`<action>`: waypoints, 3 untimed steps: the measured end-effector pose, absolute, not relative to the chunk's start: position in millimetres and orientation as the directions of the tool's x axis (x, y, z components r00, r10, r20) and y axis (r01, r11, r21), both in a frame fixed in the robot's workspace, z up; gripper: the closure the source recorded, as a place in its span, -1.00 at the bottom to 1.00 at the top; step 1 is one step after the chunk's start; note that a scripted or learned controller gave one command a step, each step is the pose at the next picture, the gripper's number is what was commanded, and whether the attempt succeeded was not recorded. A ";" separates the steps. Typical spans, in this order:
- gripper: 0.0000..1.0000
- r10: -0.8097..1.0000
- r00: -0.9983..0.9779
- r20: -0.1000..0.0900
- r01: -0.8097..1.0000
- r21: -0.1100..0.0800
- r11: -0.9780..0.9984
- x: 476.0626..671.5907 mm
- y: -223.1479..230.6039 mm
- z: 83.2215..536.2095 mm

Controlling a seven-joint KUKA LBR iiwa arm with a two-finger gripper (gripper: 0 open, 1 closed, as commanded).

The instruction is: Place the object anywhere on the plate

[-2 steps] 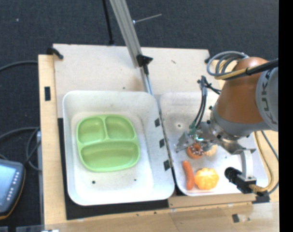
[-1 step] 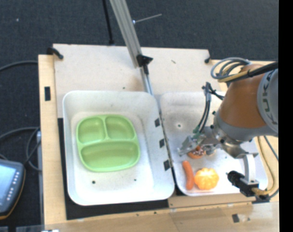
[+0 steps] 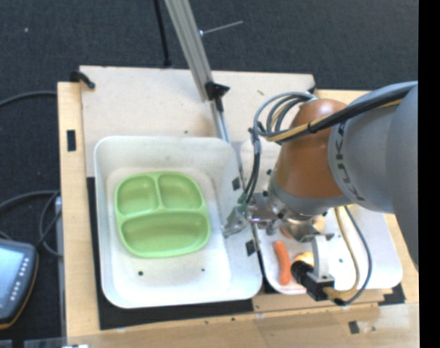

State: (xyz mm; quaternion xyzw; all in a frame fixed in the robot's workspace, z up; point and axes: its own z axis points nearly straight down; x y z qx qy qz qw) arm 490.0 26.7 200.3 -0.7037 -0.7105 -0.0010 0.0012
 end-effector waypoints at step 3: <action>-1.00 1.000 -0.006 0.001 1.000 0.001 0.006 490.6 -33.0 201.0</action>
